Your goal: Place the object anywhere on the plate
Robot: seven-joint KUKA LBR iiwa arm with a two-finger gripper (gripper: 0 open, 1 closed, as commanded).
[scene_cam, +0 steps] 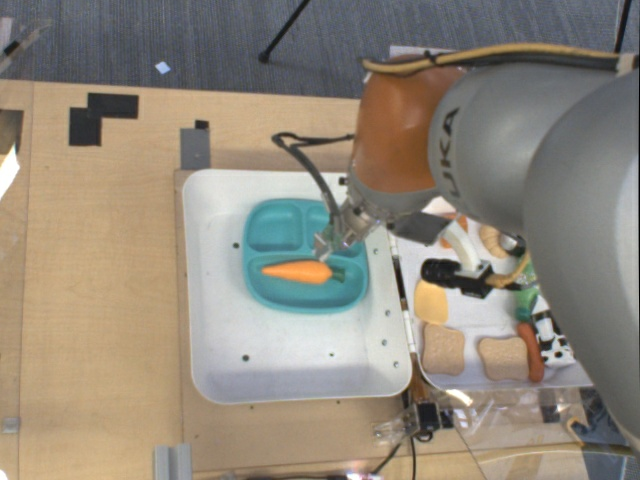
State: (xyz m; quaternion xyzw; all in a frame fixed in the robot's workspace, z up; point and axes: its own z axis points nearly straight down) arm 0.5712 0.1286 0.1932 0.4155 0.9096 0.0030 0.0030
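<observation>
Claw (333, 243), grip unreadable, hovers at carrot (297, 272) on teal plate (262, 228) in white bin (215, 298).

Bright, even light falls from above, throwing a soft grey shadow across the near floor of the left bin (300, 368) and a glare patch at the worktop (90, 298)'s far left edge, while the close, large arm (520, 158) looks slightly blurred.
</observation>
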